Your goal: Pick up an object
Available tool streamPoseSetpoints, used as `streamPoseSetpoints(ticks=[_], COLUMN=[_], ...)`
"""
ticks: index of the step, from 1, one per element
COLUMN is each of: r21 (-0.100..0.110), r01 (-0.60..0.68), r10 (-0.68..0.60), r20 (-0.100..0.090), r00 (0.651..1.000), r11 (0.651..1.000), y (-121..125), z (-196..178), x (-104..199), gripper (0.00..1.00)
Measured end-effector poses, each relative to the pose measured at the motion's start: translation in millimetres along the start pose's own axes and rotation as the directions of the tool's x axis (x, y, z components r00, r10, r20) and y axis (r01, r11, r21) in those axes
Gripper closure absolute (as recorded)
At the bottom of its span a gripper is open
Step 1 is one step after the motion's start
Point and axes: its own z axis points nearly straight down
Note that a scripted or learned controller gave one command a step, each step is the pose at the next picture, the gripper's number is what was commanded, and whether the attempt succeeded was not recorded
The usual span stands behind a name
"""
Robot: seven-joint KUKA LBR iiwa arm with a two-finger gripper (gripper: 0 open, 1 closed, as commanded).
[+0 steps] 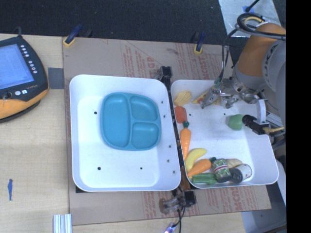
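Observation:
The right white bin (pixel 257 154) holds the toy food. Along its left wall lie a pale yellow piece (pixel 182 98), a red piece (pixel 181 114) and a long carrot (pixel 185 139). Near the front sit a yellow banana (pixel 195 155), a short orange carrot (pixel 199 167), a green vegetable (pixel 204 178) and a small dark bottle (pixel 227 170). A green round item (pixel 235 122) rests at the right. My gripper (pixel 213 98) hangs low over the bin's far edge, just right of a small yellow-orange piece (pixel 198 100) and apart from the green item.
The left white bin (pixel 85 144) carries a blue divided plate (pixel 130 121). A teach pendant (pixel 19 76) lies on the bench at far left. Clamps (pixel 72 34) grip the cardboard's far edge. The arm's orange band (pixel 255 52) looms over the right bin's back corner.

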Motion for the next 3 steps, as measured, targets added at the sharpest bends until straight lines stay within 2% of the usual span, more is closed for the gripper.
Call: streamPoseSetpoints(ticks=[1,2,3], r21=[0.001,0.001,0.002], r01=[0.002,0.002,0.002], r10=[-0.002,-0.002,-0.002], r20=[0.0,0.0,0.0], r00=[1.0,1.0,1.0], r11=[1.0,1.0,1.0], y=[0.3,0.2,0.4], z=[-10.8,-10.6,-21.2], x=[-0.5,-0.5,-1.2], gripper=[1.0,0.0,1.0])
